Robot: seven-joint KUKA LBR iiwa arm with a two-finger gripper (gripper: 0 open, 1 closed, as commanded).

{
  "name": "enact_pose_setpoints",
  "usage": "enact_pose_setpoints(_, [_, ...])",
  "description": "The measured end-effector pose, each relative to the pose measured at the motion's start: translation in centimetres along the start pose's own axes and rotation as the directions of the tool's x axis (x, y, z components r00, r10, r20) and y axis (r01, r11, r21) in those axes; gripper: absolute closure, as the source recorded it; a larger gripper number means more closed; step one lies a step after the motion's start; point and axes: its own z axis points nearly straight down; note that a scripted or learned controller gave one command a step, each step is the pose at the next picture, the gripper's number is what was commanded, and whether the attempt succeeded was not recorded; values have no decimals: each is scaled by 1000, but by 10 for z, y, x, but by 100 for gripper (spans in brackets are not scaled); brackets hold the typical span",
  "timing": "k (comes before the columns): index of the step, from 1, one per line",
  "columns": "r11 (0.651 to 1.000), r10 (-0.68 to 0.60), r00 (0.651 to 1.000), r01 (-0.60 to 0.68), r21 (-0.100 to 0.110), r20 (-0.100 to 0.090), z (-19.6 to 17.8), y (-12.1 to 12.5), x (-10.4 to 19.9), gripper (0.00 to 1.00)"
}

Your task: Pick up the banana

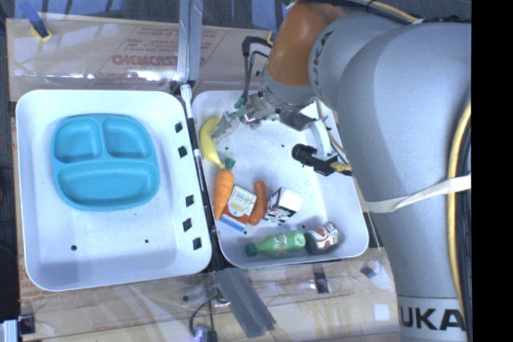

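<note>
The banana (209,142) lies in the right bin (346,196), hard against its left wall toward the far end, curved, with its lower tip just beside the top of the carrot (224,190). The gripper (240,116) hangs near the far-left corner of that bin, close to the banana's upper end on its right side; how wide it stands cannot be told from this view, and nothing is seen in its grasp. Judgement on handling: the banana looks like a light toy piece, probably stiff and smooth-skinned, so liable to slip or roll under a glancing pinch. The best hold would be across the thick middle of the curve, squeezing its narrow width. Risk: the bin wall touching its left flank leaves little room for a finger there, and the carrot crowds the near end.
</note>
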Motion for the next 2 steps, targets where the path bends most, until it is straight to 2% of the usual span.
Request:
enact_pose_setpoints(1, [973, -232, 973, 232, -3, 2, 0, 1, -1, 0])
enact_pose_setpoints(2, [980, -198, 980, 198, -3, 1, 1, 0, -2, 0])
